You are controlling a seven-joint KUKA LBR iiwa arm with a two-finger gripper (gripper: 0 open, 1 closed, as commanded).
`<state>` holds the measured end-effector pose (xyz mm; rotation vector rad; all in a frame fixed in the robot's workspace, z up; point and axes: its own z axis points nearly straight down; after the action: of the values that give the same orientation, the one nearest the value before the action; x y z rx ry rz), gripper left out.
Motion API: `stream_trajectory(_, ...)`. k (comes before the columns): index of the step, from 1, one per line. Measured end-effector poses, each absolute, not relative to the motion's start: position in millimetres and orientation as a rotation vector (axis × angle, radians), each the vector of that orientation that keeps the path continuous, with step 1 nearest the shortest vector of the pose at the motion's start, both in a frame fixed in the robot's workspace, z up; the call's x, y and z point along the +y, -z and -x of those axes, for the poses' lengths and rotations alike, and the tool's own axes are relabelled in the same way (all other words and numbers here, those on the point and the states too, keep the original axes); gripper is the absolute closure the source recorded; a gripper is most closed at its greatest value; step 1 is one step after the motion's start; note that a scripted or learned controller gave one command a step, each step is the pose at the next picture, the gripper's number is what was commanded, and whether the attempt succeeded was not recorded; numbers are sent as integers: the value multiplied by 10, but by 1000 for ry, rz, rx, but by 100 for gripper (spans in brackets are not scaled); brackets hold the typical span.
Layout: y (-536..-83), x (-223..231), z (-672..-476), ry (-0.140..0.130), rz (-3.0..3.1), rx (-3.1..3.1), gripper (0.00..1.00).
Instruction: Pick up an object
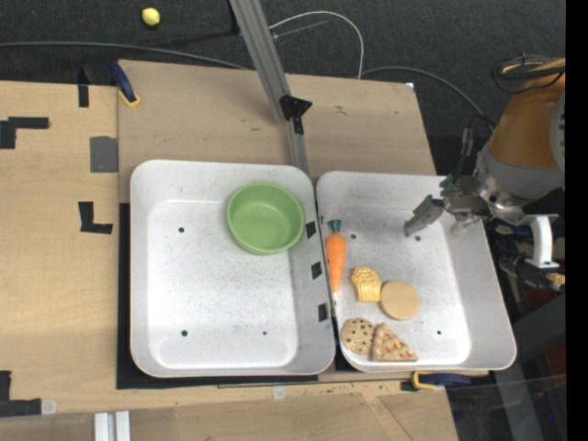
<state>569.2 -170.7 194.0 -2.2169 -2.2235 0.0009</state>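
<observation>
The carrot (pixel 335 259) is lying against the right bin's (pixel 478 338) left wall, at eight o'clock from your gripper (pixel 424 217). You're looking at a gripper hovering apart from it, nothing between its spread fingers; toy foods are sitting at six o'clock.

Even, fairly bright overhead light leaves only soft, short shadows inside the white bins (pixel 147 246) and no strong glare, while the low-resolution picture looks grainy and slightly soft throughout.
</observation>
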Motion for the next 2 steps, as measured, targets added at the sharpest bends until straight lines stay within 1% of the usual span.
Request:
stream_trajectory(1, -1941, -1707, -5692, -1, 2218, -2223, 0)
stream_trajectory(2, -1439, -1796, -5669, -7, 2218, -2219, 0)
